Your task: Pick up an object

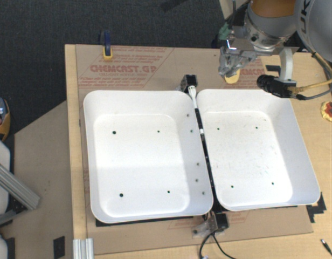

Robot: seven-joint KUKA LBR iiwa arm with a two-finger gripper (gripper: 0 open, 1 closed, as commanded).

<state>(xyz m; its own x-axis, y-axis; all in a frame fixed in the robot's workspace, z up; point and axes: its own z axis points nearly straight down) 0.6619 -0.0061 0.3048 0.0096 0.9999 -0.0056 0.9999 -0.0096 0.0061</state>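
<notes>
Two bins: you are looking at a left bin (pixel 136 161) and a right bin (pixel 252 150) lying side by side on the bench (pixel 128 63), their inner rims touching along a dark strip.
Left bin: bare white floor with small dark dots showing.
Right bin: the same, with faint specks.
Gripper (pixel 230 69): it is hanging beyond the far rim of the right bin, over the brown board, under the orange-banded wrist.
Object (pixel 232 77): a small pale yellowish piece is sitting at the fingertips, just outside the right bin's far edge, on or just above the board; you cannot tell which.
Pincer state: fingers are pointing down around the piece's top; whether they are clamping it is too small to judge.
Step in hand: you are probably watching the grasp or the first lift.
Next move: it is calling for a firm close, then a straight rise.
Object axis: too little is showing to read a long axis or heading.
</notes>
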